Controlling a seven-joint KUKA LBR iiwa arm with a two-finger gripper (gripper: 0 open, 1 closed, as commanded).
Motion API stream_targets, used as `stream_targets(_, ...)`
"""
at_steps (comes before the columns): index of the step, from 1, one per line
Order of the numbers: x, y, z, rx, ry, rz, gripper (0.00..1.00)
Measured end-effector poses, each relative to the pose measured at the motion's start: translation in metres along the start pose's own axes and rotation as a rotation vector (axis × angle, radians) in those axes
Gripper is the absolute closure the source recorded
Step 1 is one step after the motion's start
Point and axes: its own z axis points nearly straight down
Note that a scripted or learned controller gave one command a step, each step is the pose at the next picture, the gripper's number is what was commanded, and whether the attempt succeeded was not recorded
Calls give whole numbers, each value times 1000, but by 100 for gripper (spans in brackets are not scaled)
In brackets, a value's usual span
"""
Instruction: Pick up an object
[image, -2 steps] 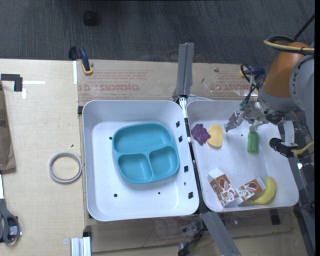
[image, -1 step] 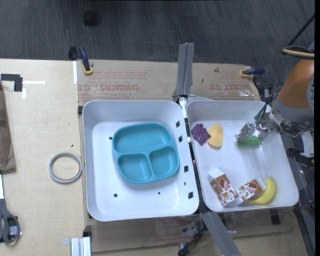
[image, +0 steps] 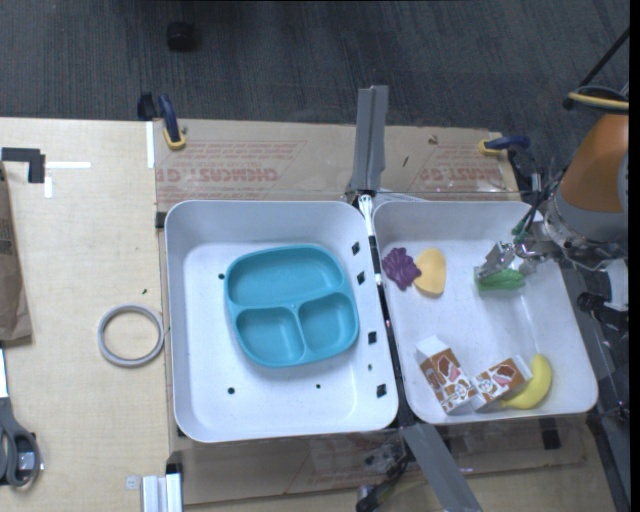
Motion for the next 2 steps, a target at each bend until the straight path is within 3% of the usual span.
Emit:
stream_targets(1, 4, 21, 9, -1, -9, 140, 100)
stream_targets(2, 69, 44, -117, 2, -8, 295, 100)
